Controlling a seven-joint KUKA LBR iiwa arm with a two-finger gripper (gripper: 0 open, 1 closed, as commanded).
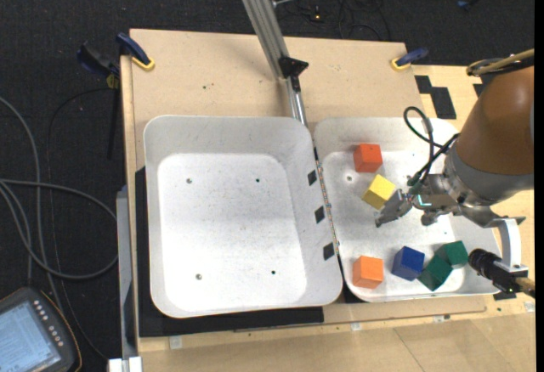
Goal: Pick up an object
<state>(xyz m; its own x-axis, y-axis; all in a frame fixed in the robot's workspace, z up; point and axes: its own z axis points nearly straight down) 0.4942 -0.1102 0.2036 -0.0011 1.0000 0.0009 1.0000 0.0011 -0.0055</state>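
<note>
The robot's hand point(393, 213) hangs low over the right bin point(340, 160), its dark fingers tilted toward eight o'clock; whether they are spread or pressed together cannot be told, and no object is seen between them. Just beside the hand, at about ten o'clock from it, lies a yellow block point(380, 191). Farther toward eleven o'clock sits an orange block point(368, 157). Along the bin's near edge, at seven o'clock from the hand, rests a second orange block point(368, 271); at five o'clock a blue block point(408, 262) stands just beside two green blocks point(444, 265) that touch each other. The grey arm point(501, 141) enters from three o'clock. The left bin point(229, 213) lies alongside on the tan table point(212, 73).
</note>
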